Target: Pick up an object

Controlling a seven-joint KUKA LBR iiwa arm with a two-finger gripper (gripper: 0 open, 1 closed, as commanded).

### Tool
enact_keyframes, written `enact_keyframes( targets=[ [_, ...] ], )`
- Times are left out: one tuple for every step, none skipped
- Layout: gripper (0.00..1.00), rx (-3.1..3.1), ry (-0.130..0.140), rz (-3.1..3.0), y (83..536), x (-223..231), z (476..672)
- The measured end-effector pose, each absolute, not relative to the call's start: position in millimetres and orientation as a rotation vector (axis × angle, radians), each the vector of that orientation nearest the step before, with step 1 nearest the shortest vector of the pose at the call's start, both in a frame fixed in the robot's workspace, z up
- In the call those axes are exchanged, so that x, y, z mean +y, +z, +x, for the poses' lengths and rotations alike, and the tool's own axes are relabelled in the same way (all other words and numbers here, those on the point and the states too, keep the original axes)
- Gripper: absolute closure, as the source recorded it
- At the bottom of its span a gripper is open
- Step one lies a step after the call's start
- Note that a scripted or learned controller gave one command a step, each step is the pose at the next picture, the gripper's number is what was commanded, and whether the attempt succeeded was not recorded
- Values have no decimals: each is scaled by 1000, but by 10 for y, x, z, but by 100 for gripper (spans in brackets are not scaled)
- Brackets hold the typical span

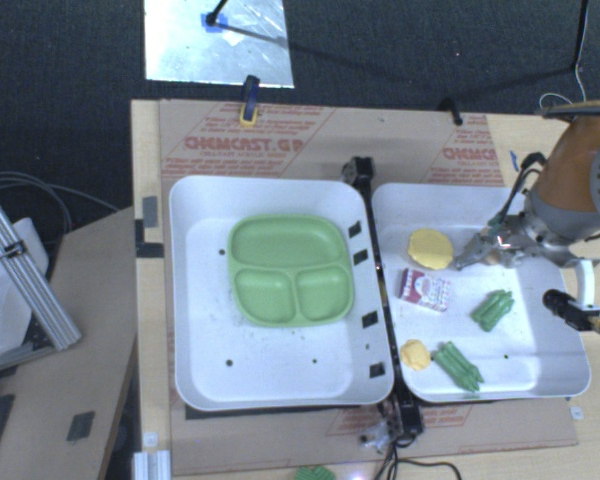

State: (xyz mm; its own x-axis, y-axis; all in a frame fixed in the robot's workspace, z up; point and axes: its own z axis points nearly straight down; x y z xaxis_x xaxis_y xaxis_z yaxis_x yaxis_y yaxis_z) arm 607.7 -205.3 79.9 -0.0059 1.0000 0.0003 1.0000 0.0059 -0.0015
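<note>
Camera view: yellow disc (pixel 431 249) just left of pincer (pixel 467 259).

A dark speckled carpet (pixel 70 68) covers the floor around the table (pixel 320 133), whose top is tan board printed with red lettering. A shiny silver sheet (pixel 218 28) lies on the carpet beyond it. At the left, an aluminium frame rail (pixel 25 268) crosses a lower tan surface (pixel 80 348). Black cables (pixel 400 68) trail across the carpet.

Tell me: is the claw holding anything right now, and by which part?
Cannot be told. The claw sits low beside the yellow disc, with nothing visibly between its tips.
</note>
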Motion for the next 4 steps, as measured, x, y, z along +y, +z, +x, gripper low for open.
enact_keyframes(
  targets=[
    [0, -2229, -4, -2219, 855, -2062, 6188],
    [100, -2232, -7, -2220, 969, -2064, 6197],
    [0, -2232, -6, -2219, 964, -2063, 6195],
    [0, -2231, -6, -2219, 852, -2058, 6493]
  ],
)
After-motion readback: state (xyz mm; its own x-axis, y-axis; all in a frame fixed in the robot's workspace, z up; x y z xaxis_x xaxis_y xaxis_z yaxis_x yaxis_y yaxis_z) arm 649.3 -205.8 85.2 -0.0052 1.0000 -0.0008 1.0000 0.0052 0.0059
